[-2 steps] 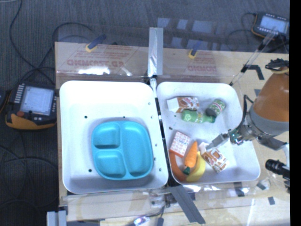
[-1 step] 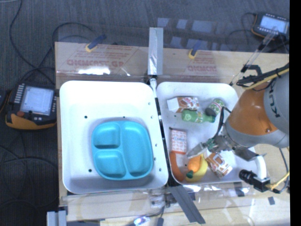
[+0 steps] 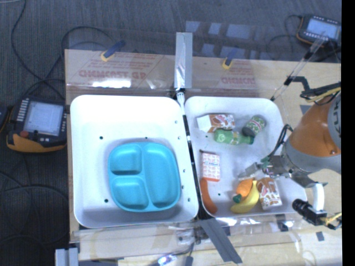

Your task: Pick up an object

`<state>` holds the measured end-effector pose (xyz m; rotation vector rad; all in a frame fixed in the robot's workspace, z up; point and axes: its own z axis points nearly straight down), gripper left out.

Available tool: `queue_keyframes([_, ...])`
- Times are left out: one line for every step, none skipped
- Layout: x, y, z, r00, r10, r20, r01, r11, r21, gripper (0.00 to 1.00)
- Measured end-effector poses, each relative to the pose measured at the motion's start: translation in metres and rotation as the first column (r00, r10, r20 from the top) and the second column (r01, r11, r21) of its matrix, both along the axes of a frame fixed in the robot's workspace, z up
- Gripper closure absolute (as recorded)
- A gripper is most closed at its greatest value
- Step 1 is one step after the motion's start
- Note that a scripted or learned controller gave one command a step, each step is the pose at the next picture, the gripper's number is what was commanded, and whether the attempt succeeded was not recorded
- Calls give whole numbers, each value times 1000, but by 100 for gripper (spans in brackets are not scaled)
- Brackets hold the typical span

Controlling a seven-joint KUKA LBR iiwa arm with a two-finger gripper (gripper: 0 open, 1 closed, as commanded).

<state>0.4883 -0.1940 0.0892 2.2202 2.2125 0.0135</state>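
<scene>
Hand (image 3: 260, 169) low in right bin (image 3: 233, 105), above banana (image 3: 247, 203) and orange (image 3: 243, 188), finger state unclear

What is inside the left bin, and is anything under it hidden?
The left bin holds only a blue divided tray, with nothing in its three compartments. The bin floor beneath the tray is covered and cannot be checked.

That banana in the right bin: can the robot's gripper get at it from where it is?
Probably yes. The banana lies uncovered just below the gripper, though an orange fruit and a carton crowd it.
</scene>
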Motion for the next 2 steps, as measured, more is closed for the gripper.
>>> queue_keyframes([5, 1, 12, 1000, 2, 11, -2, 1000, -2, 100])
queue_keyframes([58, 10, 108, 998, -54, -14, 54, 999, -5, 100])
